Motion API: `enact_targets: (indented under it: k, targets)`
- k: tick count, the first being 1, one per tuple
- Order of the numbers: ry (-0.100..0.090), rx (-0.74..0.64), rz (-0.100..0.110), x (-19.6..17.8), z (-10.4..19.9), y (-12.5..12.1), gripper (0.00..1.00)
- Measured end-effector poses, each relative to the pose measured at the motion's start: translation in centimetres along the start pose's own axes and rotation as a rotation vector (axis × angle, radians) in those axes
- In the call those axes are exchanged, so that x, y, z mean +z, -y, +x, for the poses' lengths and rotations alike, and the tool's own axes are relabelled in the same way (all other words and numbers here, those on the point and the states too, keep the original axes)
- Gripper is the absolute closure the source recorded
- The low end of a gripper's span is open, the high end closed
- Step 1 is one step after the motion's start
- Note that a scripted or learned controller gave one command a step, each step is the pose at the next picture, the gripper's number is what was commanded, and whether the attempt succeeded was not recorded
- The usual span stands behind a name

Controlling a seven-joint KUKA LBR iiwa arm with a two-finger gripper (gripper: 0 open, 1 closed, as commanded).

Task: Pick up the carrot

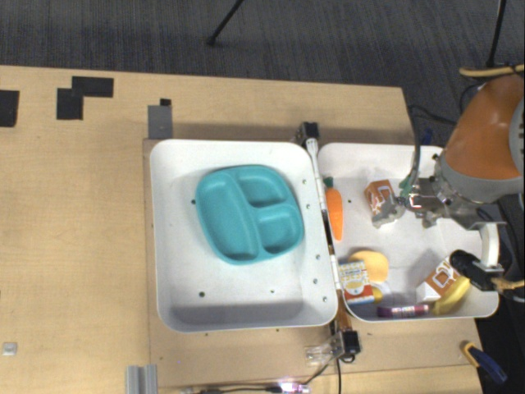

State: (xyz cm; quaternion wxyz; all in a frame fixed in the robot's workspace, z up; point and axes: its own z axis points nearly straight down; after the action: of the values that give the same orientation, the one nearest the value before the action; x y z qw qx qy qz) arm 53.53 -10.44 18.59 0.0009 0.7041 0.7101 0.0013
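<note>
One orange carrot (334, 212), green-topped, lies lengthwise.

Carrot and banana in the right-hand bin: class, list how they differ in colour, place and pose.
The carrot is orange with a green top; the banana is yellow. The carrot lies along the bin's left wall, pointing up and down the view; the banana lies slanted in the bin's near right corner, beside a small carton. Both are long toy foods in the same bin.
</note>
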Motion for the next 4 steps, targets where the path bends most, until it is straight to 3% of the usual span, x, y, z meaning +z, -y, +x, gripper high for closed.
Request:
enact_targets:
  k: [1, 2, 3, 4]
  targets:
    - [0.002, -0.057, -0.009, 9.8, 0.8, 2.8, 0.0]
    - [0.004, -0.363, -0.011, 9.8, -0.8, 4.4, 0.0]
    - [0.007, -0.363, -0.022, 8.5, -0.7, 3.9, 1.0]
    - [0.007, -0.363, -0.021, 8.5, -0.7, 4.0, 0.0]
